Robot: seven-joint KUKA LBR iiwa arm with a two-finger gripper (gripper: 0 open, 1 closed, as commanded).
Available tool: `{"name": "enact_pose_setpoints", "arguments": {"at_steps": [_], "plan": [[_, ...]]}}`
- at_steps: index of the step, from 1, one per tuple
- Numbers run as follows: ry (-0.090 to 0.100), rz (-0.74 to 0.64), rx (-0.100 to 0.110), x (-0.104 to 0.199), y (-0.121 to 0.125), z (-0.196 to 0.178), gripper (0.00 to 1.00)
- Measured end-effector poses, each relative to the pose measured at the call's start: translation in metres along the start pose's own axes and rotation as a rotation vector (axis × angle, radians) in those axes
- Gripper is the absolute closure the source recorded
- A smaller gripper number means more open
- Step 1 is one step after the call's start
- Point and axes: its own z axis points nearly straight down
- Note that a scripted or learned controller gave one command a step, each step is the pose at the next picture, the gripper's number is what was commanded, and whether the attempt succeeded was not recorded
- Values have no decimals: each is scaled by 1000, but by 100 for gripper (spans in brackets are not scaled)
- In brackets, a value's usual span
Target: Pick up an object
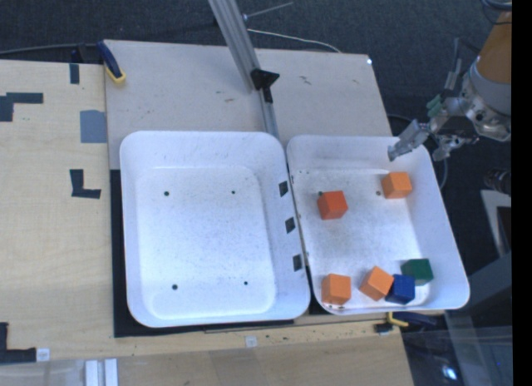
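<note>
From left to right I see a bare shallow white left bin (pixel 141 210), then the right white bin (pixel 445 235) holding small orange cube blocks (pixel 332 205), and at upper right my gripper (pixel 422 139), fingers spread, holding nothing.

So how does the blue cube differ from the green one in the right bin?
The blue cube is bright blue; the green cube is dark green. The blue one lies nearer the bin's front rim, touching an orange cube; the green one sits behind it, nearer the right wall. Both look alike in size and touch each other.
</note>
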Motion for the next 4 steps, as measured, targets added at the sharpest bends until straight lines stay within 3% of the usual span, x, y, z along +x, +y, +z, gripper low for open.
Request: {"name": "enact_pose_setpoints", "arguments": {"at_steps": [1,2,3,4], "plan": [[2,-2,7,12,25,117,0],[4,-3,6,64,19,195,0],[2,1,5,86,-21,191,0],[1,1,0,71,-23,177,0]]}}
